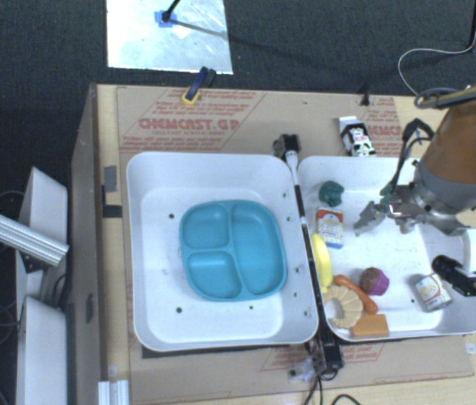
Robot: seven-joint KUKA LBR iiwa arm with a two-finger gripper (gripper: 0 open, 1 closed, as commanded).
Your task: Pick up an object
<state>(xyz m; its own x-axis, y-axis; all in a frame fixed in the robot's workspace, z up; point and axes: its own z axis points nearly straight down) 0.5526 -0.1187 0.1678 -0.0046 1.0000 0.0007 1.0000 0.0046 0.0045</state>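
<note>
- The grey arm (466, 154) with its orange band reaches in from the right, its jaws (371, 218) hanging over the right bin (474, 310); whether they are spread or pressed together cannot be told, and nothing is seen between them.
- Below them on the bin floor lie a small red-and-white carton (330, 226), a dark green lump (332, 193), a purple ball (374, 281), a yellow banana (321, 262) along the left wall, an orange carrot (358, 294) and a small can (431, 291).
- The left bin (154, 226) carries a blue divided tray (232, 249).
- Both bins sit side by side on the bench (179, 121).
</note>
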